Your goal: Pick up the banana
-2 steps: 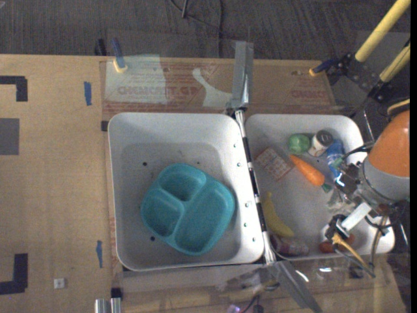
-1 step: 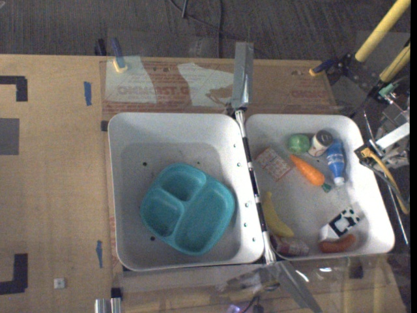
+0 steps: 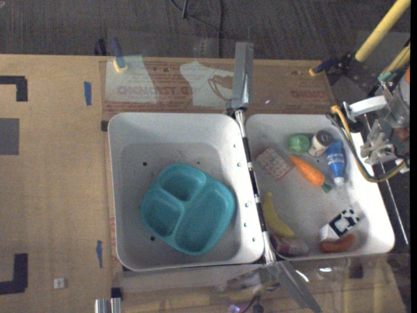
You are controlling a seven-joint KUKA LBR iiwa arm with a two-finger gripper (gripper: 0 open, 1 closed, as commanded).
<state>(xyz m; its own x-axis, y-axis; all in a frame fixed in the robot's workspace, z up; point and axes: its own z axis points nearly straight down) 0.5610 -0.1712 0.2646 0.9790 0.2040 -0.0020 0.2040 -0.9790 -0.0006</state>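
Banana (image 3: 276,218) lies along right bin's left wall, near its front corner; end effector (image 3: 378,150) (grip state: cannot tell) hovers at bin's right rim.

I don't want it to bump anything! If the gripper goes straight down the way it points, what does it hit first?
Probably the right bin's outer wall, since the gripper hangs over that edge. The blue bottle lies nearest inside. Depth is hard to judge from above.

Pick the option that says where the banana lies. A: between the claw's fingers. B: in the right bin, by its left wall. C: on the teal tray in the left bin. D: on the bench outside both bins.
B: the banana lies on the floor of the right bin, close along its left wall, below the carrot.
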